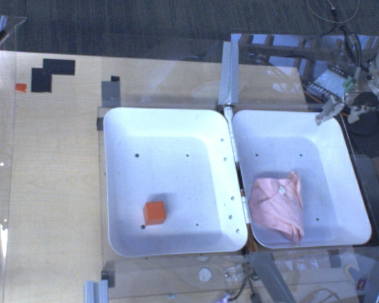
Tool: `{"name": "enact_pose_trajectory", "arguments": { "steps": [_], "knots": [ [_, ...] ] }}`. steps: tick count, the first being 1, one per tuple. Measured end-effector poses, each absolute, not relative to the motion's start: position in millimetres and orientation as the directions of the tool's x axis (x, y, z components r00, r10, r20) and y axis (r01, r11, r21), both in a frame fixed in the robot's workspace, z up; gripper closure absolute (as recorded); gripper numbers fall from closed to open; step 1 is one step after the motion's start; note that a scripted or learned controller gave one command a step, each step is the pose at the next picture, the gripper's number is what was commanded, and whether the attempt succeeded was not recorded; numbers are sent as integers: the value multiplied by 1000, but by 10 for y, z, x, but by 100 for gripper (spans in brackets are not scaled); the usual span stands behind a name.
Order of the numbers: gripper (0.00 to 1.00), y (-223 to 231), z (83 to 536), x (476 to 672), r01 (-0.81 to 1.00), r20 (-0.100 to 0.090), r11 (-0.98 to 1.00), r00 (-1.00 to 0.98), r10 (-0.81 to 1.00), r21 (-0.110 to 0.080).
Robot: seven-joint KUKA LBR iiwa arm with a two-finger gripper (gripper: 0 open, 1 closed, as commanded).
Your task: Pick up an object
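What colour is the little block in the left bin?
Orange; the block shows in the camera view.

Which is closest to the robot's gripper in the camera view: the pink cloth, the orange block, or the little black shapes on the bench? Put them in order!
From the gripper, at the right bin's top right edge:
1. Pink cloth, in the right bin.
2. Orange block, in the left bin.
3. Black shapes, far left on the bench.

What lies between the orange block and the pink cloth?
In the camera view, bare white floor, then the two bins' adjoining rims, separate the orange block from the pink cloth.
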State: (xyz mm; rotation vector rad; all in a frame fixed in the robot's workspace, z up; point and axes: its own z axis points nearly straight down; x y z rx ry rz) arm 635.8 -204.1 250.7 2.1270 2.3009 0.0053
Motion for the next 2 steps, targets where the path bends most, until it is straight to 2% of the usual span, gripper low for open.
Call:
{"name": "enact_pose_trajectory", "arguments": {
  "steps": [1,2],
  "knots": [
    [0,-1627,1595,6029,999,-1,46,-46,999,4],
    [0,-1626,1059,5638,996,-1,93,-93,996,5]
  ]
}}
